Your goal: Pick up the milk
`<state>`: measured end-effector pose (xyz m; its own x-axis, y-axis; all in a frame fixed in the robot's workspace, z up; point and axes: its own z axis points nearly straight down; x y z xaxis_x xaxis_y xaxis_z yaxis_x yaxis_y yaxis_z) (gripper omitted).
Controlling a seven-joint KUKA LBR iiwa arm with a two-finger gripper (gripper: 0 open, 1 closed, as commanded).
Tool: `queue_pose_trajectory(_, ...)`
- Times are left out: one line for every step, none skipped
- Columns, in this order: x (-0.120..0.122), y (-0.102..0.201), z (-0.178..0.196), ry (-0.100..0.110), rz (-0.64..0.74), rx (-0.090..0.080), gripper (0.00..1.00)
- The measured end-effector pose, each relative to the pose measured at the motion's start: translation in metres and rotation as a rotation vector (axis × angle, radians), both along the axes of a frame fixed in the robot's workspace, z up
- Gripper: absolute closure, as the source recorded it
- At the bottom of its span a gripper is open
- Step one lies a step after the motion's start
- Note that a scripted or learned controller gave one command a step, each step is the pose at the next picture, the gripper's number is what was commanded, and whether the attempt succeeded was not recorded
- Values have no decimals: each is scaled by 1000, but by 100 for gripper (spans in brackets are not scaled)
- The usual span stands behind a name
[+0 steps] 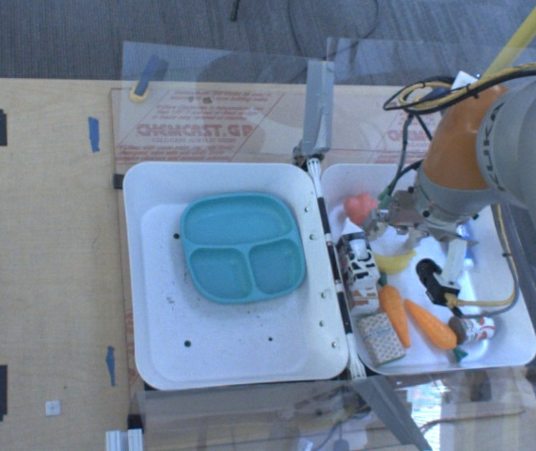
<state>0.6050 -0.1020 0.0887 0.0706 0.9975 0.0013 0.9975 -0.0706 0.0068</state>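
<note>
1. Even, bright overhead light; soft, faint shadows inside the left bin [155,252]
2. Glare on clear sheet [230,73] behind the bins; bluish-white highlights in right bin [517,332]
3. Focus slightly soft overall; arm [522,130] close to lens, blurred; small items lack fine detail

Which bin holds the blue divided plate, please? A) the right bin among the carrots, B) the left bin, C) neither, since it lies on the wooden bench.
B: the blue divided plate lies flat in the left bin, while the carrots and the milk carton lie in the right bin, under the arm.
</note>
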Motion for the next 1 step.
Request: queue_pose_trajectory(1, -2, 12, -5, -4, -1, 100)
